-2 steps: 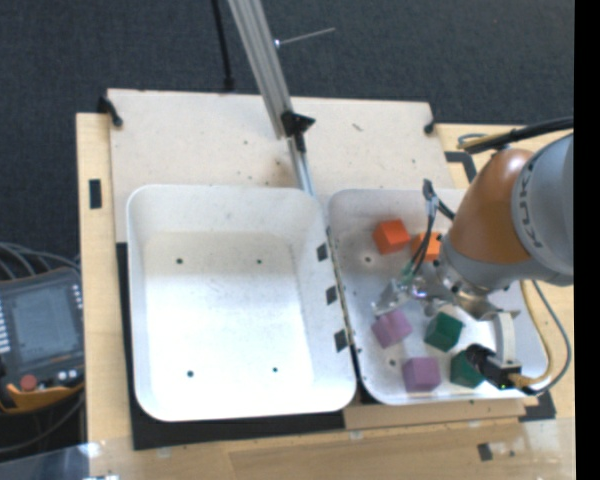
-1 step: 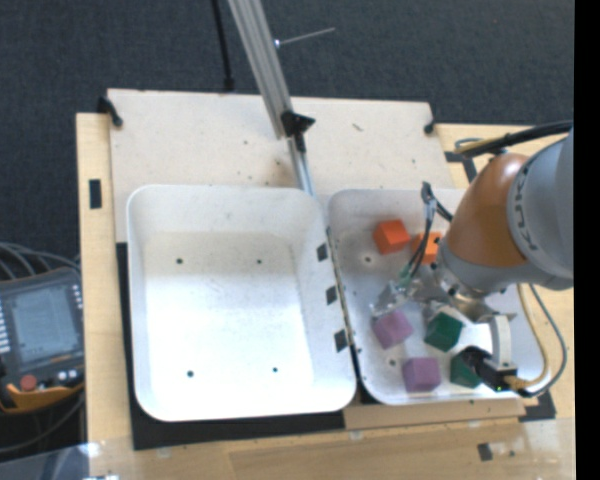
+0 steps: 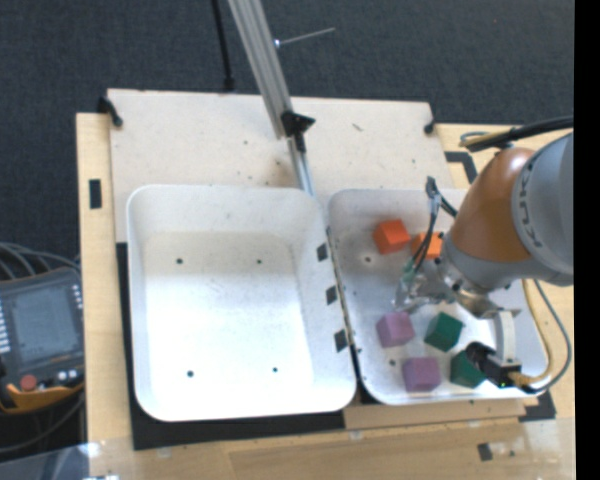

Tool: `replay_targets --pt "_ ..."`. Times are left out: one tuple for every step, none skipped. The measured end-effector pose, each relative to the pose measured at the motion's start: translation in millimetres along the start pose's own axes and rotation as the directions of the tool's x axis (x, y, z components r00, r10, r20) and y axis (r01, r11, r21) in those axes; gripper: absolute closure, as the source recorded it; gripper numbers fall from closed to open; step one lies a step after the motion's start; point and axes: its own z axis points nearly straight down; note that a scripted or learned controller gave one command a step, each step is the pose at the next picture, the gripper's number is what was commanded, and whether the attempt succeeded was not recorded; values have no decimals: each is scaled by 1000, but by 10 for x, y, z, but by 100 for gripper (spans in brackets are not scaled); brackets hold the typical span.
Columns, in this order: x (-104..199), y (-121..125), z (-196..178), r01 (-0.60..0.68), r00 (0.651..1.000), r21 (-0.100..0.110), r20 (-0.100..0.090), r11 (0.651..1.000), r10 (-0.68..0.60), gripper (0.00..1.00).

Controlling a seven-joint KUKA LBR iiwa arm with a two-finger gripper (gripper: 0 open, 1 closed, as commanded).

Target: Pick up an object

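Nothing lifted yet — the gripper (image 3: 412,293) hangs low in the right bin (image 3: 365,368) above a purple block (image 3: 394,328), its grip impossible to tell.

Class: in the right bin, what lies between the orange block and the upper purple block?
Nothing. In the camera view, bare bin floor separates the orange block from the upper purple block.

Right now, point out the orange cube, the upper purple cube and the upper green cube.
orange foam cube (image 3: 390,236), camera view, top face
upper purple foam cube (image 3: 395,329), camera view, top face
upper green foam cube (image 3: 443,332), camera view, top face
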Motion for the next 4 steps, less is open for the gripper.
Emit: replay_targets --pt "71 15 -602 13 1000 -2 0 1000 -13 100" --pt "60 36 -989 14 1000 -1 1 1000 -14 100" --pt "493 148 -1042 17 1000 3 -2 1000 -17 100" --pt "933 289 -1016 18 1000 4 -2 1000 -18 100"
